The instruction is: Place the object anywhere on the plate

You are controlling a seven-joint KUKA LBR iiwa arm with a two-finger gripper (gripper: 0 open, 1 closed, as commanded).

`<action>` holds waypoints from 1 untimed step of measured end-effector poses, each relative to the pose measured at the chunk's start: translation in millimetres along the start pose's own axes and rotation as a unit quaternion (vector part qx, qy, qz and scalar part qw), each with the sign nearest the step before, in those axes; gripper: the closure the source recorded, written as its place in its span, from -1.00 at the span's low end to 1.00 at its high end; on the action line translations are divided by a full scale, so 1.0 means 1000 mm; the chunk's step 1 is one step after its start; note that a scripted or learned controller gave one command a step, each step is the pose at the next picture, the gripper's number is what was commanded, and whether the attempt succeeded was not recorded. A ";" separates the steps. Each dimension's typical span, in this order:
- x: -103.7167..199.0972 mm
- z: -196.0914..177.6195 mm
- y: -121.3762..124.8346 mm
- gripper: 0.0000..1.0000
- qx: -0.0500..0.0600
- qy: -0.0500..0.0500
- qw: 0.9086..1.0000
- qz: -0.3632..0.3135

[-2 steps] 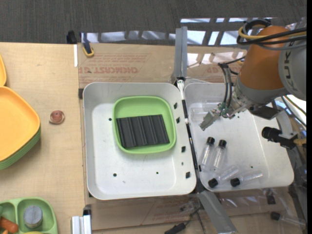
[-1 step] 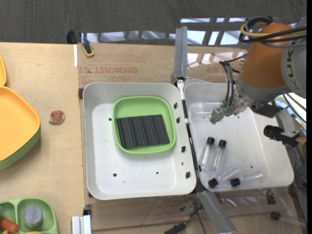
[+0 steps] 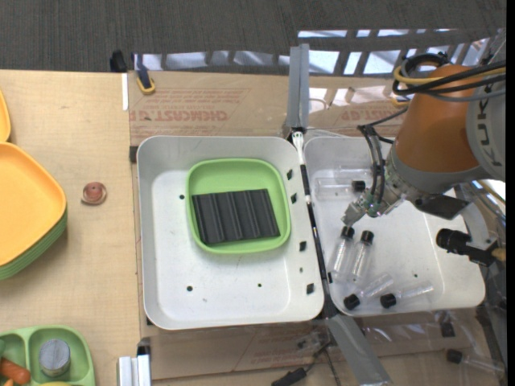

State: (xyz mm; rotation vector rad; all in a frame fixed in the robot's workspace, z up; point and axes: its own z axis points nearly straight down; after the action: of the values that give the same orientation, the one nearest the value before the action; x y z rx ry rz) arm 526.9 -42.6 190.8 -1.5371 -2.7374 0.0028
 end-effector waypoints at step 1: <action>0.029 0.000 -0.015 1.00 0.000 0.000 0.999 -0.033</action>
State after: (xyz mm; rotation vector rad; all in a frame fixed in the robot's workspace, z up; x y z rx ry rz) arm 499.4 -25.2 191.0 -1.4473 -2.7860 0.0020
